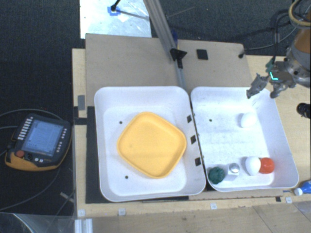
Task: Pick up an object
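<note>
yellow plate [152,143]; 2 white bins [109,103]; white ball [247,120]; dark green ball [216,174]; orange-red ball [267,165].

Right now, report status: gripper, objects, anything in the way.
Gripper open, holding nothing, above right bin's far corner. White ball nearest, alone. Green ball, red ball at near wall. Path clear.

The wooden bench [146,57] has a brown board on top. Two white bins sit on it, side by side and touching. The left bin [104,144] is at 9 o'clock. The right bin [284,149] is at 3 o'clock. A small black square [202,54] lies at 12 o'clock.
</note>
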